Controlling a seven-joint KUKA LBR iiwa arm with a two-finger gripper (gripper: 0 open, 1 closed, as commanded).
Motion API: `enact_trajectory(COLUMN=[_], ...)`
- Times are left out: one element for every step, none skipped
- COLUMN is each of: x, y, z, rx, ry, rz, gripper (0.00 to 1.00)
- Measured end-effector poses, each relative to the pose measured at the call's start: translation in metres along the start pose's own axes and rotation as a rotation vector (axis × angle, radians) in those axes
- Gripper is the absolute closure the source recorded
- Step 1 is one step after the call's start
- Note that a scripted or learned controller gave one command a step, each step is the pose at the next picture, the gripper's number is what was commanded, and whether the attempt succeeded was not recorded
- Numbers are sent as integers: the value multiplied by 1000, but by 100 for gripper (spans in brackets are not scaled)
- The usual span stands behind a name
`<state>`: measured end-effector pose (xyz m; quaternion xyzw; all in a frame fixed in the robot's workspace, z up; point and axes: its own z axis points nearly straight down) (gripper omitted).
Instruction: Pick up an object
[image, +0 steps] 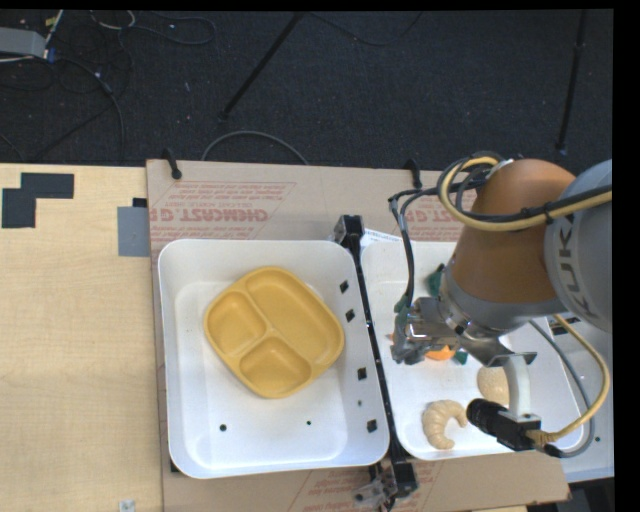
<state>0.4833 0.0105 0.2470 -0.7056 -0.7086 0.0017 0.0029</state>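
Nearest to us, in the right-hand shallow white plastic bin, lies a pale beige, curved croissant-shaped toy, close to the bin's near rim. Just behind it and a little to the right we see a second pale beige rounded piece, partly covered by the robot. Further in, the metal two-finger gripper hangs low over the bin near its left wall. We cannot tell whether it is spread or closed, and we see nothing pinched in it. A small orange object lies just beside the gripper on its right, partly hidden; we cannot tell whether the two touch. Above them the grey arm with its broad orange band covers much of the bin.

In the left-hand shallow white bin a yellow plastic plate with three compartments lies flat, turned at an angle. Both bins rest on a brown printed cardboard sheet on the pale wooden bench top. Beyond lies dark floor crossed by cables.
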Motion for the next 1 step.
enact_trajectory(x=[51], y=[3], z=[-2], rx=[-2], ry=[-1], rz=[-1], gripper=[100])
